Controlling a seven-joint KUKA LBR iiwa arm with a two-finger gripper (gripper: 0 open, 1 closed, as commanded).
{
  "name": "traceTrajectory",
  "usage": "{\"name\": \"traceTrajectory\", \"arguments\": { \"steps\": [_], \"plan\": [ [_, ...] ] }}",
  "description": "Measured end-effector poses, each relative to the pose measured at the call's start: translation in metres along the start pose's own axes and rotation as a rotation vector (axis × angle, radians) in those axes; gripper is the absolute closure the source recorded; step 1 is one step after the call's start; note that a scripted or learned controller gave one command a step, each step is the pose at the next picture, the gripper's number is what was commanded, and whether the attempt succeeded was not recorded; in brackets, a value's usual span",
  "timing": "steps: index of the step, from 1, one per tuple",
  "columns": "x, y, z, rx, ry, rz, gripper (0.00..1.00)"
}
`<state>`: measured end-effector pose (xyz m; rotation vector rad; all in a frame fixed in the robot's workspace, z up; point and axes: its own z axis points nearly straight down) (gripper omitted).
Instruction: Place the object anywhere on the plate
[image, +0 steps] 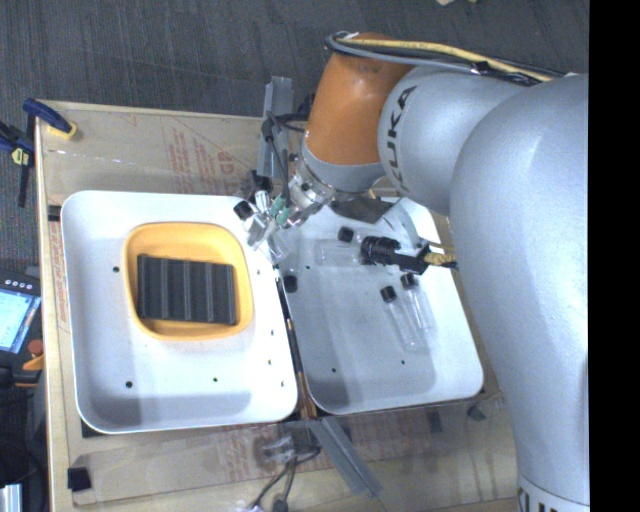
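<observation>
- Bare board bench (150, 140) on dark carpet, with two white bins set side by side on it.
- Left bin (100, 385): a yellow plate (150, 240) lies a little toward 11 o'clock of the bin's middle.
- A dark ridged block (190, 290), which I take for the task's thing, lies flat in the middle of the plate. Its whole outline is inside the yellow rim.
- Judged from that, the placing looks done, and the step in hand is getting clear without disturbing it.
- The gripper (263, 218) hangs at the plate's 2 o'clock, over the strip where the two bins meet and apart from the block. Whether it is wide or narrow I cannot tell, and nothing can be made out in it.
- To do this well, rise straight up first, then swing toward 3 o'clock. A sideways move at this height could catch the bin rims and jolt the plate.
- A small black piece (288, 283) lies at the gripper's 6 o'clock by the divide, so keep off it.
- Right bin (380, 375): clear tubes (412, 315) with black caps lie toward 2 o'clock of the bin's middle, near the arm (480, 130).
- If one of these is the thing meant instead, approach from above and set it at the plate's 6 o'clock rim, beside the block.
</observation>
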<state>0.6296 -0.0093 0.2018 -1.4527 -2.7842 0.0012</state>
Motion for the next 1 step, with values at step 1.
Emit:
{"name": "traceTrajectory", "arguments": {
  "steps": [1],
  "plan": [
    [-0.0001, 0.0001, -0.0003, 0.000, 0.000, 0.000, 0.00]
  ]
}}
